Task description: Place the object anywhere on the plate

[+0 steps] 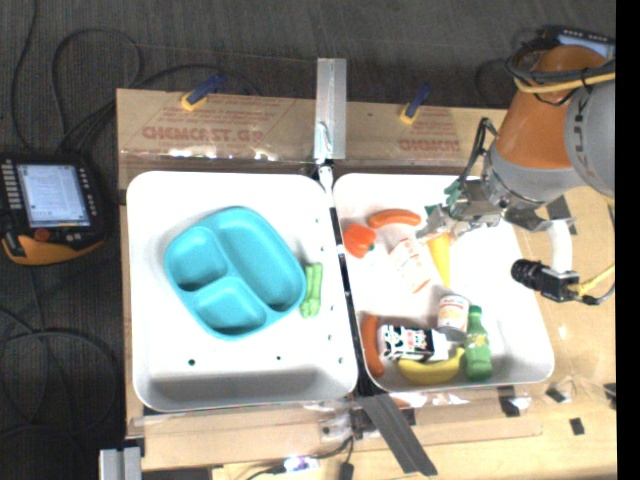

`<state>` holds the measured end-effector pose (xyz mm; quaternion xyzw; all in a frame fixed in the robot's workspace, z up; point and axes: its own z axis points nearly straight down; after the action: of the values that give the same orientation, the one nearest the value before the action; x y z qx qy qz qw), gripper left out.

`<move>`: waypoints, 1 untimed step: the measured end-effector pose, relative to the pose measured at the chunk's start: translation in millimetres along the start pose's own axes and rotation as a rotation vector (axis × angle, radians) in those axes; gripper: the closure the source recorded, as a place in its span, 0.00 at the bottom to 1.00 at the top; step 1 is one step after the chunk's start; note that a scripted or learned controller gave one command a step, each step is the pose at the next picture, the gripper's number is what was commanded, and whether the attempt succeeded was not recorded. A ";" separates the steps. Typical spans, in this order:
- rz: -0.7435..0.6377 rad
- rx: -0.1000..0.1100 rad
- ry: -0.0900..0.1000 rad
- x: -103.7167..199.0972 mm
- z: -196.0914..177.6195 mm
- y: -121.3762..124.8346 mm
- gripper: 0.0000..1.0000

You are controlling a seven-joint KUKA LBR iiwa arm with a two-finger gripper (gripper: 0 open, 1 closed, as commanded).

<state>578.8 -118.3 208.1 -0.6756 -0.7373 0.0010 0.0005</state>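
Note:
A blue three-compartment plate lies in the left bin with nothing on it. A green pod-shaped toy rests just off the plate's right rim, against the bin wall. My gripper hangs over the upper part of the right bin, just above a yellow toy and beside a white bottle. Nothing can be made out in its grasp.
The right bin also holds an orange sausage, a red-orange piece, a small can, a green bottle, a banana and a cow-patterned carton. A tablet lies on the floor to the left.

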 end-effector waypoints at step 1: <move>-0.104 -0.002 0.001 69.1 -51.6 32.6 1.00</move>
<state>605.4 -46.6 259.6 -0.6363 -0.7715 0.0002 0.0002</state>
